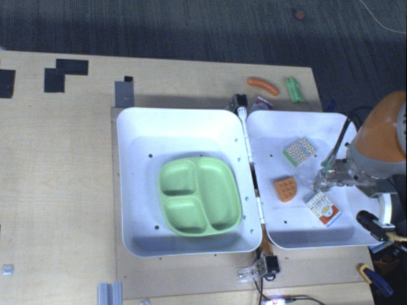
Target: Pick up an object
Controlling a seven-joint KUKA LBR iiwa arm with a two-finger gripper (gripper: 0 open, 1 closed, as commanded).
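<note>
The right bin [280, 129] holds three small objects. A green-and-white checkered packet [299, 150] lies near its middle. An orange waffle-like piece [286, 189] rests below it. A small white box with orange and blue print [323, 208] lies near the front right. My gripper [325, 180] hangs low over the right bin, just above that white box and right of the orange piece. The grey wrist and orange band [381, 132] rise behind it at the bin's right side.
A light green divided plate [200, 194] lies in the left bin [137, 170]. Behind the bins, on the bench, are an orange sausage-shaped toy [263, 86] and a green toy [293, 89]. Cables and a connector [264, 269] sit at the front edge between the bins.
</note>
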